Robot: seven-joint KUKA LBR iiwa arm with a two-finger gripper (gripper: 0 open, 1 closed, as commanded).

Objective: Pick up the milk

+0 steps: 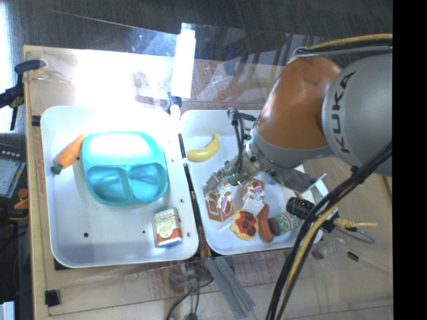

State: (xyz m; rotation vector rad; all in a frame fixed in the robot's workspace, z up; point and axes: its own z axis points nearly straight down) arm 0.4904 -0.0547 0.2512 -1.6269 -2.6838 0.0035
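The milk is a small white carton with brown edges and red print, lying in the right bin near its front left. A second white and red pack lies just to its right. My gripper hangs directly over the carton's far end, very close to it or touching it. The orange wrist covers the bin's right half. Nothing is visibly lifted.
Also in the right bin are a banana at the back left, and a pizza slice, a hot dog and a green item at the front. The left bin holds a blue divided plate, a carrot and a small yellow carton.
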